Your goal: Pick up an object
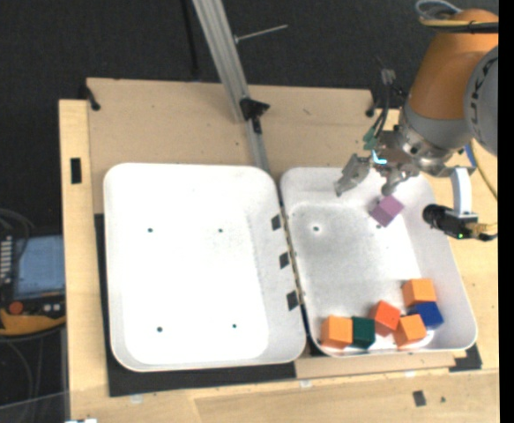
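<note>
Over the right bin's [440, 263] far end, the gripper [373, 183] hangs with fingers spread, holding nothing.
A purple block [386, 209] lies just below its right finger, seemingly the target, apart from blocks clustered at the near edge [382, 322]; the arm [446, 69] reaches in from the right, wrist angled downward.

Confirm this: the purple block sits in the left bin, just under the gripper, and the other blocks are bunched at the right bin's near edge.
Wrong bin. The camera view shows the purple block in the right bin, just under the gripper. The other blocks are indeed bunched at that bin's near edge.
</note>
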